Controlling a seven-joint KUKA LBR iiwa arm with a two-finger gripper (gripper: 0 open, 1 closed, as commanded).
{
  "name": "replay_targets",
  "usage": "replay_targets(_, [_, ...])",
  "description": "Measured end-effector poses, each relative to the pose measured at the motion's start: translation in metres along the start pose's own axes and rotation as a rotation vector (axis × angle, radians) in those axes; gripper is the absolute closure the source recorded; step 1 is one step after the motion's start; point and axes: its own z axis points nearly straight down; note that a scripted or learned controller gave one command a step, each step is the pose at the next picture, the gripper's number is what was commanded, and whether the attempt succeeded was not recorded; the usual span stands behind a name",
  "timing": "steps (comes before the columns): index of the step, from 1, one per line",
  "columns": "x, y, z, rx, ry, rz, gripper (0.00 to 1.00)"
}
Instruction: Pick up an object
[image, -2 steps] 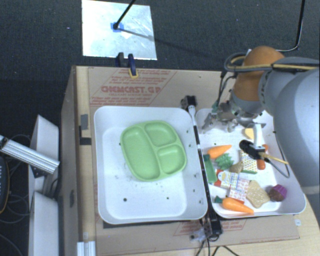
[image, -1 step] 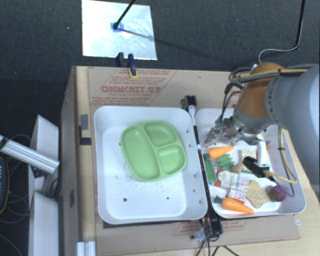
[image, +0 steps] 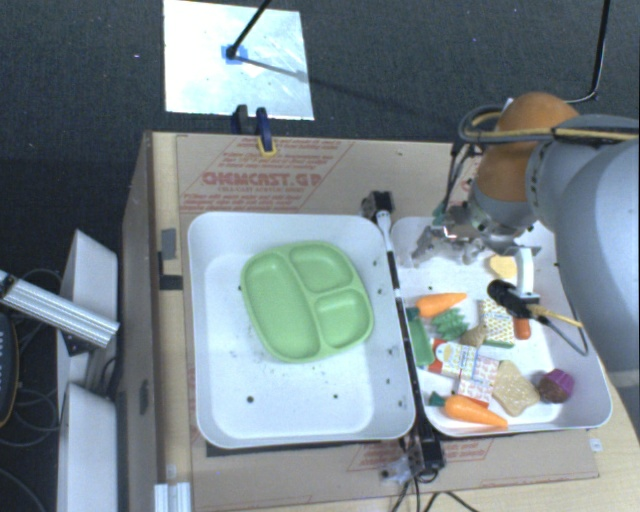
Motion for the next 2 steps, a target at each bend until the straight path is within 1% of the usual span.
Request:
replay_targets(1, [0.014,0.000,0.001,0.002,0.001,-0.001,0.00])
replay_targets(2, [0.012,-0.039,0.001,0.002,0.000,0.002,0.00])
